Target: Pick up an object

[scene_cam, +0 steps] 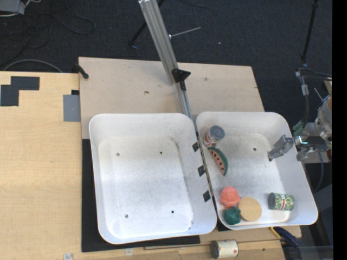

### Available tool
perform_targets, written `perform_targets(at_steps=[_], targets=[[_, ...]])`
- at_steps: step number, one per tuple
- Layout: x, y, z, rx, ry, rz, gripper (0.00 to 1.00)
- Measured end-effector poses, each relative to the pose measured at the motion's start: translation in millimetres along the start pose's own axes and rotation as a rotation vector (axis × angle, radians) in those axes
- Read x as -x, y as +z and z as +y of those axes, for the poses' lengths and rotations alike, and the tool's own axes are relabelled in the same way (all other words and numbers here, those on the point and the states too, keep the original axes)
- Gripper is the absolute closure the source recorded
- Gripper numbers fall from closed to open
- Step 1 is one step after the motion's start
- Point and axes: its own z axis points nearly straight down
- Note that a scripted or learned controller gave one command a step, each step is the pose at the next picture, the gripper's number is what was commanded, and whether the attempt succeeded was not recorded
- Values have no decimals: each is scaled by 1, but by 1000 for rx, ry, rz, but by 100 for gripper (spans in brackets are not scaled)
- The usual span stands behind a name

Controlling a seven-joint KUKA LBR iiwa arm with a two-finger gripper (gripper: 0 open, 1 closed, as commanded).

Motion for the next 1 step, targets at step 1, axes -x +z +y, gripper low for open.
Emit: perform_targets(at_steps=[1], targets=[[1,-2,1,5,2,-1,0]])
